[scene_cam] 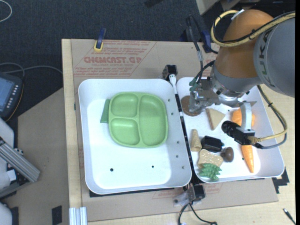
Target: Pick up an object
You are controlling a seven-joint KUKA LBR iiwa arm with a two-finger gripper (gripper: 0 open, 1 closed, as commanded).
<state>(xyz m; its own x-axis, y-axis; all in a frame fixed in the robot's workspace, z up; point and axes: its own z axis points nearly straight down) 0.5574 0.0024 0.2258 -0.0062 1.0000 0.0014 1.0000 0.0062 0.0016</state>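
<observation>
The gripper (pixel 196 97) hangs just above the brown disc (pixel 187 108) in the right bin (pixel 276 158).

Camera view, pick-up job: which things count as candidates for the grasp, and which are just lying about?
Job:
- gripper, low in the right bin
- right bin's loose items: orange carrot, pale wedge, brown disc, green piece, black block

Lying about:
- green divided plate in the left bin
- yellow clamp
- cardboard sheet

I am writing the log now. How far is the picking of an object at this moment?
Nothing looks picked yet: the carrot, cheese wedge and black block lie in the right bin. The end effector is low over that bin's far end. Grasping and lifting remain.
</observation>
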